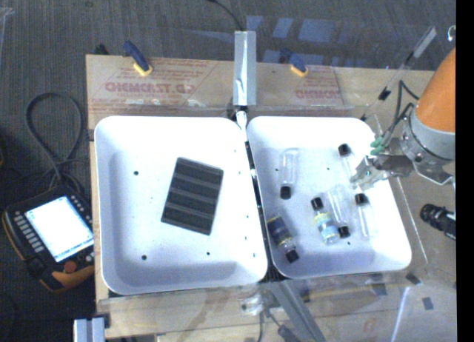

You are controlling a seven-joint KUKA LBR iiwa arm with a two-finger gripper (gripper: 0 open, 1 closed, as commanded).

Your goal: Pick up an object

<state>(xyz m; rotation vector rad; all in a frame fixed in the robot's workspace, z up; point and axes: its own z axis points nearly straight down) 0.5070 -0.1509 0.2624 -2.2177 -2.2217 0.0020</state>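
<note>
Where the arm (438, 104) reaches in from the right, we see its gripper (368, 172) poised over the right edge of the right bin (385, 255), and we cannot tell how its tips stand, nor see any object between them. Several small clear vials with black caps lie scattered in this bin: one (287, 171) near the divider, one (281, 234) darker and low at the left, a cluster (331, 213) toward the middle, and one (363, 213) just below the gripper. A single black cap (344, 149) sits near the top. In the left bin (111, 185) a dark ribbed block (192, 195) lies tilted. Both bins rest on a plywood bench (170, 85) held by blue clamps (136, 56); a pendant (52, 233) lies on the grey carpet at left.
</note>
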